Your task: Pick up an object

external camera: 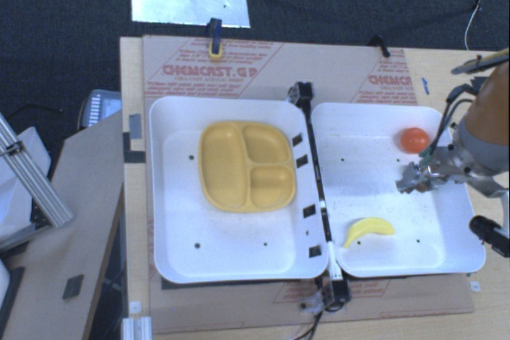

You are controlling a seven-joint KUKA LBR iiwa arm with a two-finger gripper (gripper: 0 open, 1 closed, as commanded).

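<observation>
yellow divided tray [245,166] lies flat in the left bin [171,251], near its centre. right bin [382,263] holds a yellow banana [368,230] near its near-left corner and an orange-red ball [413,139] toward its far-right side. gripper [414,179] sits over the right bin, between ball and banana, touching neither. finger opening cannot be determined. nothing is visibly held.

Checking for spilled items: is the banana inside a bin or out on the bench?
Inside. The banana lies flat on the floor of the right bin, near its front wall, apart from the gripper.
</observation>
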